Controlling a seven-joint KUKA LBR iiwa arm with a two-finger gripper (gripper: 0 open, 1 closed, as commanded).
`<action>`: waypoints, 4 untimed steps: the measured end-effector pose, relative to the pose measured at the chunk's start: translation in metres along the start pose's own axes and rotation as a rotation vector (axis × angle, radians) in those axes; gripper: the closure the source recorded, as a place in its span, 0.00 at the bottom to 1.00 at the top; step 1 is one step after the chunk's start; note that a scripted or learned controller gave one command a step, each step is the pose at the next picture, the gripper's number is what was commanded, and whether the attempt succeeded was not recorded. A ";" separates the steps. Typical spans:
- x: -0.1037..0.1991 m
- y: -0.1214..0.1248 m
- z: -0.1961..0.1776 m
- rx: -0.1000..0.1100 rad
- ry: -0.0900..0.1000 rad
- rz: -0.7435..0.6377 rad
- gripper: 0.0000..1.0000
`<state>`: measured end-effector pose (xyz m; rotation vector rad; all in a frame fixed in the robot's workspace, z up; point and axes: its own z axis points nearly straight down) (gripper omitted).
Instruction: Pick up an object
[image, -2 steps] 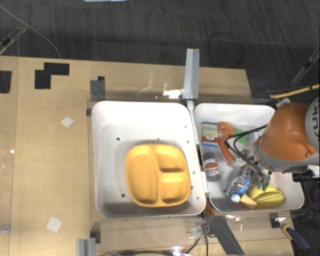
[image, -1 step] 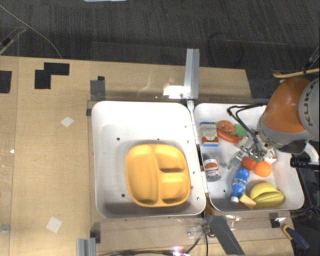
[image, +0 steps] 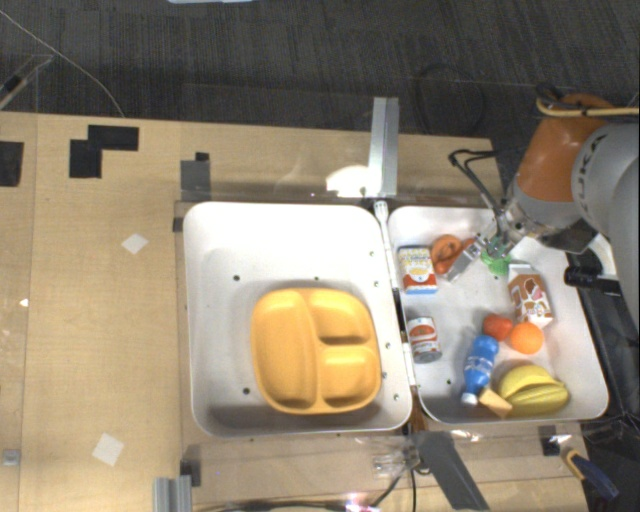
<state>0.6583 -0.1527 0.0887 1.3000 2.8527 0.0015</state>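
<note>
The right bin (image: 590, 340) holds several small items. Among them are a white and red carton (image: 417, 268), an orange piece (image: 446, 247), a green item (image: 497, 264) and a brown and white packet (image: 530, 298). There are also a can (image: 424, 338), a red fruit (image: 497, 326), an orange (image: 527, 339), a blue bottle (image: 479, 365), bananas (image: 533, 390) and a tan wedge (image: 494, 402). My gripper (image: 480, 252) hangs low at the bin's back, between the orange piece and the green item. Nothing is visibly held.
The left bin (image: 220, 300) carries a yellow divided plate (image: 315, 350). A metal post (image: 385, 150) stands behind the wall between the bins. The arm's grey and orange body (image: 570, 170) overhangs the right bin's back right corner.
</note>
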 end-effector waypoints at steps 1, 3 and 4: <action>0.011 -0.002 0.001 -0.002 -0.001 -0.033 0.00; 0.010 0.002 -0.013 -0.008 -0.011 -0.041 0.00; 0.008 0.005 -0.028 -0.014 -0.019 -0.047 1.00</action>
